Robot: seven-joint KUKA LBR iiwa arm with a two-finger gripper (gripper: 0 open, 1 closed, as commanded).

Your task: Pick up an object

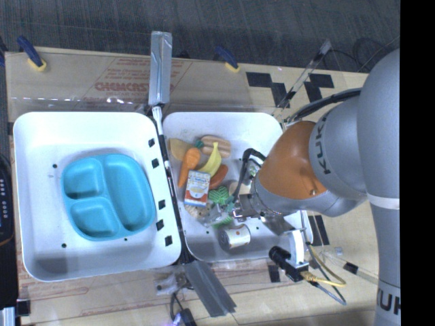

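The right bin (262, 124) holds a heap of toy food. An orange carrot (189, 164) lies beside a yellow banana (213, 159), with a tan bread roll (215, 142) behind them. A small juice carton (197, 187) sits at the middle left, next to a green leafy piece (219, 196). A silver can (235, 237) lies on its side near the front wall. My gripper (229, 212) reaches down from the orange wrist band into the heap, just above the can and right of the green piece. Nothing can be seen held in it.
The left bin (34, 134) holds a blue divided plate (107, 195). A metal bar (160, 63) stands at the back between the bins. The grey arm covers the right bin's right side.
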